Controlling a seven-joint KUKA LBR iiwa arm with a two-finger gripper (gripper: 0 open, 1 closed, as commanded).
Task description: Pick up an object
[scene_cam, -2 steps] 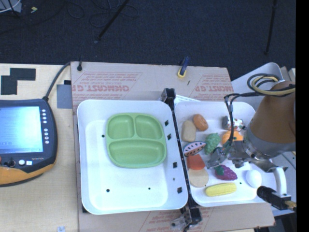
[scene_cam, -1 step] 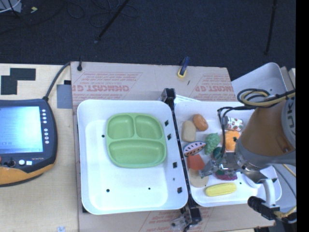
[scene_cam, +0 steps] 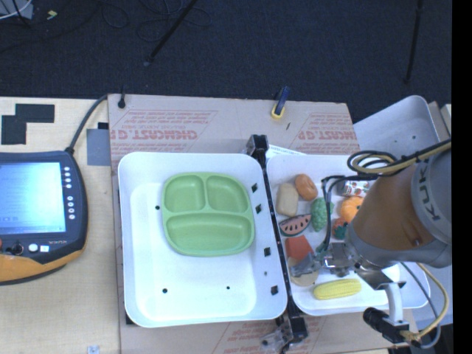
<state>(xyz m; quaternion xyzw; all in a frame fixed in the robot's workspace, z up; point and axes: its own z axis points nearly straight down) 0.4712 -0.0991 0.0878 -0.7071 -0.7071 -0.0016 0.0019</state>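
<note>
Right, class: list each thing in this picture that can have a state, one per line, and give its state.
Green three-compartment plastic plate: lying flat in the left white bin, nothing in its compartments.
Yellow toy corn cob: lying on its side in the right white bin.
Red watermelon slice toy: lying flat.
Handheld control pendant: screen lit.
Tool: low over the right bin's toys.

Green tray (scene_cam: 208,214) glossy plastic; bins (scene_cam: 193,302) smooth white plastic.

A dark blue carpeted floor (scene_cam: 243,43), crossed by black cables (scene_cam: 173,17), lies beyond a pale wooden bench (scene_cam: 44,308) topped with printed cardboard (scene_cam: 214,127).
</note>
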